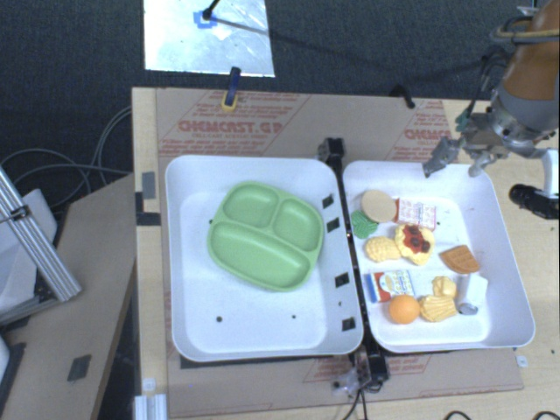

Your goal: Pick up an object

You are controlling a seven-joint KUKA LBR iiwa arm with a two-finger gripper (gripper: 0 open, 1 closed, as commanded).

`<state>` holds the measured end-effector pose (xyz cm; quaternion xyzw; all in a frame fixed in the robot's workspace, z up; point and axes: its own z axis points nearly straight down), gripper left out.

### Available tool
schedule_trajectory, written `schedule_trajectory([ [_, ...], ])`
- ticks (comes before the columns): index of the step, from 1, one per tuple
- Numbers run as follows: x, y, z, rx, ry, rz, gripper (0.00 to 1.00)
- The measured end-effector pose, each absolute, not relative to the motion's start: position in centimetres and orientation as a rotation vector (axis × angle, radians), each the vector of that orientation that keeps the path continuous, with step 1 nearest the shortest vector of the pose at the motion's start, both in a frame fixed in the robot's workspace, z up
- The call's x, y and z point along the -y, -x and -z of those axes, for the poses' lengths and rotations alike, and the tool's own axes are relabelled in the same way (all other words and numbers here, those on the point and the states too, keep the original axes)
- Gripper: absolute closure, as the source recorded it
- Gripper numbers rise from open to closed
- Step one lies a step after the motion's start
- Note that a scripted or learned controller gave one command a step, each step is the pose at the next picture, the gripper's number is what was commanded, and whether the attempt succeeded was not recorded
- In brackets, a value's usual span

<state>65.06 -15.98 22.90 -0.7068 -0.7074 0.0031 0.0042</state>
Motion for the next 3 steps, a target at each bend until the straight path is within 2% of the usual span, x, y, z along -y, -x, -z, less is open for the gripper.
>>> schedule_trajectory([
  [1, 15.9, -65.3, -23.7, 2.226, 2.219, 0.001, 0.0],
  [2, 15.6, -65.0, -17.5, 2.223, 2.218, -0.002, 0.0],
  [3, 15.3, -64.5, -13.2, 2.223, 2.219, -0.001, 0.0],
])
